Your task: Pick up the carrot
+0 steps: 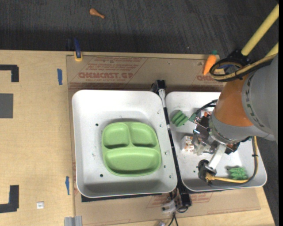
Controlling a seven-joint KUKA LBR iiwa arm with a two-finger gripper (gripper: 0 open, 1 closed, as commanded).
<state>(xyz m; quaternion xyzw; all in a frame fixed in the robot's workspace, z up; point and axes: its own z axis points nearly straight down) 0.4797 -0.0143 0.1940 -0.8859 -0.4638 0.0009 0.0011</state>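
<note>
Grey with an orange band, the arm point(247, 106) reaches in over the right-hand bin point(261, 178) in the camera view, its gripper point(197, 139) lowered close above the white floor near the middle of that bin; whether the gripper is open or closed cannot be told, and nothing can be seen held in it. The carrot point(209, 64) lies well apart from the gripper, outside both bins, on the brown board point(115, 70) beyond the far rim of the right-hand bin, its orange body topped by a green end. Inside the right-hand bin, a ribbed green piece point(179, 118) rests near the gripper, on the side toward the divider between the bins and a little farther from the camera. A knobbly green piece point(236, 173) sits on the gripper's other side, near the bin's front corner and clear of the gripper. Across the divider, the left-hand bin point(79, 132) holds a single green plate point(130, 148) with three compartments, two small ones at the far side and one wide one at the near side; it lies flat in the middle of the bin, well apart from the gripper. Much farther off, a small orange thing point(96, 13) lies on the dark floor beyond the bench, too small to name.
</note>
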